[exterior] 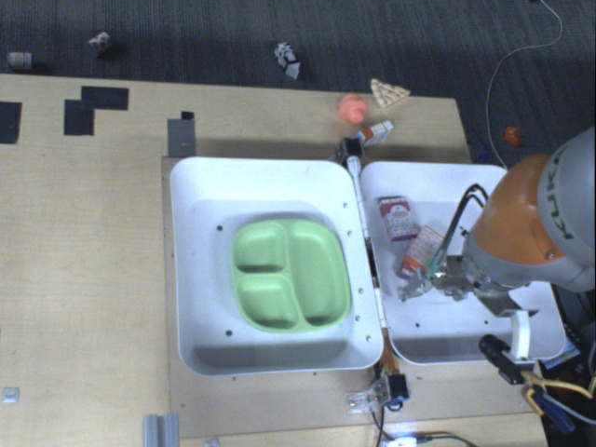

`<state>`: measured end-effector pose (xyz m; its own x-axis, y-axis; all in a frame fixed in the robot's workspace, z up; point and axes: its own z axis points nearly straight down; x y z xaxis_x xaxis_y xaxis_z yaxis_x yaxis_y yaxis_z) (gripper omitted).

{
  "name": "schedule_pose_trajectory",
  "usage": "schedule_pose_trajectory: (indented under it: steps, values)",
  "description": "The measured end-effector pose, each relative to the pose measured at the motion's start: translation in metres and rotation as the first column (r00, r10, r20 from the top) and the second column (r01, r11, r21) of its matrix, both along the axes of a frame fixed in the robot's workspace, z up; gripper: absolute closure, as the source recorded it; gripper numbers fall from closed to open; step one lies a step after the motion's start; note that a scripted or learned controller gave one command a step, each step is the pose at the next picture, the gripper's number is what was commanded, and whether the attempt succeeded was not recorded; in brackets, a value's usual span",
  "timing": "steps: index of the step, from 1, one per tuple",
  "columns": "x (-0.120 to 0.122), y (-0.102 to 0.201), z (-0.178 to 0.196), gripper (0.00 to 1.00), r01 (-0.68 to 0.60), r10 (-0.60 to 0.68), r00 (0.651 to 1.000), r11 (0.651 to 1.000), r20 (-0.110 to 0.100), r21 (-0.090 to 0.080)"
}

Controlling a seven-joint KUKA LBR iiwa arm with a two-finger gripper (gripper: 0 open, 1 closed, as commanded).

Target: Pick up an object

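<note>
My end effector (pixel 430 280) hangs low in the right shallow white bin (pixel 549 333) on the light wooden bench (pixel 84 277); open or closed, I cannot tell. Dark carpet floor (pixel 205 17) lies beyond.

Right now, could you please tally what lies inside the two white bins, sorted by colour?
Green: 1, the divided tray in the left bin
Red and white: 1, the small packet in the right bin
Pale, clear: 1, the wrapper beside it
Total: 3

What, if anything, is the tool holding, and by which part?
It cannot be told: the tool is low in the right bin beside a small packet, with no clear grasp visible.
</note>
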<state>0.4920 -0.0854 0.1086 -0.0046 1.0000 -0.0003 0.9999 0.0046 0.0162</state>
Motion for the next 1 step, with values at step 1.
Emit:
schedule_pose_trajectory:
  steps: [1]
  values:
    - [-0.0034,-0.0042,-0.0218,0.00,0.004,-0.004,1.000,1.000,-0.009,0.000]
